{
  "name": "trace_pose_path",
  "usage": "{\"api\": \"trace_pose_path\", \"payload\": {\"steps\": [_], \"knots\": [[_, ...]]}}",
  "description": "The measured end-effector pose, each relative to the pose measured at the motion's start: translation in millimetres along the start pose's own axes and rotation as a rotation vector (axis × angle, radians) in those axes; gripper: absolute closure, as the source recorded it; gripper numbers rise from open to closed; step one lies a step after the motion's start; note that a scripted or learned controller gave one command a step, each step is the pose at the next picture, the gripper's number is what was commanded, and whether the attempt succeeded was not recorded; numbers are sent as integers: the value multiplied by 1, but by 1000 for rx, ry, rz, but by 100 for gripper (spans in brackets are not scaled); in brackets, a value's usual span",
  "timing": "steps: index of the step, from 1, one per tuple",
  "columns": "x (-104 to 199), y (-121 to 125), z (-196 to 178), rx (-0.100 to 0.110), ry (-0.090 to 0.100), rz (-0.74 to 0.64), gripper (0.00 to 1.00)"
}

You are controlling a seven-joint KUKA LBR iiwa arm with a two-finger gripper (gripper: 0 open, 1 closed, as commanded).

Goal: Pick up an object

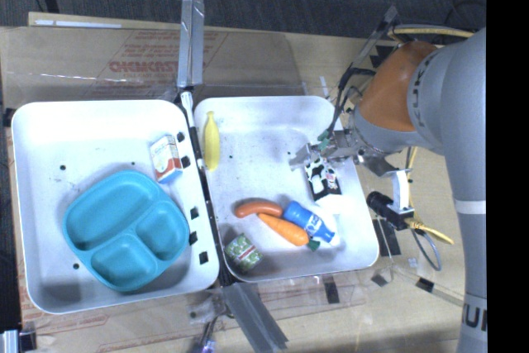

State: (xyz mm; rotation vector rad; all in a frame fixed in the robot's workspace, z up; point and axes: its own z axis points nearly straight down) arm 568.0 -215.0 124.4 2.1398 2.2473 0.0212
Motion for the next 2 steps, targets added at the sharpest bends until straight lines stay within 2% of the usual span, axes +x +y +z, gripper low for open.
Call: {"api": "trace_pose_path", "payload": {"steps": [1, 2], "knots": [[3, 6, 17, 12, 9, -40, 0], [0, 11, 0, -3, -1, -43, 100]]}}
